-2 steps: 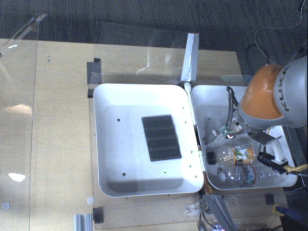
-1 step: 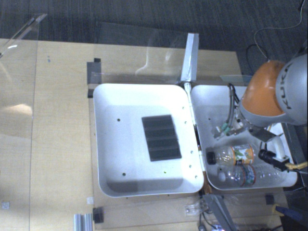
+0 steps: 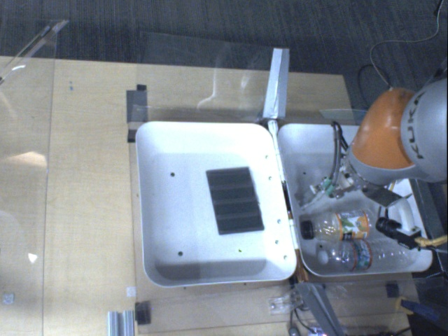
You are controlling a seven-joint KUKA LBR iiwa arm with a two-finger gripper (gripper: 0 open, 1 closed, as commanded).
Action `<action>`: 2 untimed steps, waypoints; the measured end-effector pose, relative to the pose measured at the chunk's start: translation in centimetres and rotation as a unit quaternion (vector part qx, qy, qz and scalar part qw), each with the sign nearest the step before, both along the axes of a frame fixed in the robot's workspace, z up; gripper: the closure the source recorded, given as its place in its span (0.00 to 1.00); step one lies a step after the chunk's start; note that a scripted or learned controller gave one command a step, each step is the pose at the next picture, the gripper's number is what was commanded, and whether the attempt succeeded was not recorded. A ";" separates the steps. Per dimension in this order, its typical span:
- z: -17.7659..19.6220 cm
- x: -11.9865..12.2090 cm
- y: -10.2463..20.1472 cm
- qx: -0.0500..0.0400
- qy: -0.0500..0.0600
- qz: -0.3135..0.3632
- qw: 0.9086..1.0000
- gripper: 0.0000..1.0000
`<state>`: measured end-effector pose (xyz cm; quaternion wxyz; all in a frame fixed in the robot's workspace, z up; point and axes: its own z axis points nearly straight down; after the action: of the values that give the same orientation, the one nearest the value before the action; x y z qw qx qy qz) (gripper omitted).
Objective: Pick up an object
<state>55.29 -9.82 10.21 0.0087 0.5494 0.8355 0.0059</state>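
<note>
Camera view, arm [image 3: 413, 135] lettered "KU", bottle [image 3: 336, 226] label unreadable

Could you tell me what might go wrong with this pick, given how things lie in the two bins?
1. The clear plastic bottle lies on its side in the right bin; round and smooth, it may roll or slip from the tool.
2. A second clear bottle lies right beside it, so a grasp may nudge both.
3. The black ridged pad lies flat in the left bin, offering little edge to grip.

Arm [image 3: 413, 135], right of frame: grey casing, orange band, dark lettering at edge, black cables beside wrist.
</note>
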 end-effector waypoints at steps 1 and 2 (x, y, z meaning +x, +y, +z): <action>-1.1 -5.8 -1.9 -0.003 -0.002 0.059 0.998 0.00; -1.2 -3.3 -0.3 0.000 0.003 -0.065 0.998 0.00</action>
<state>51.99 -10.08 8.98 0.0062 0.6026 0.7980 0.0036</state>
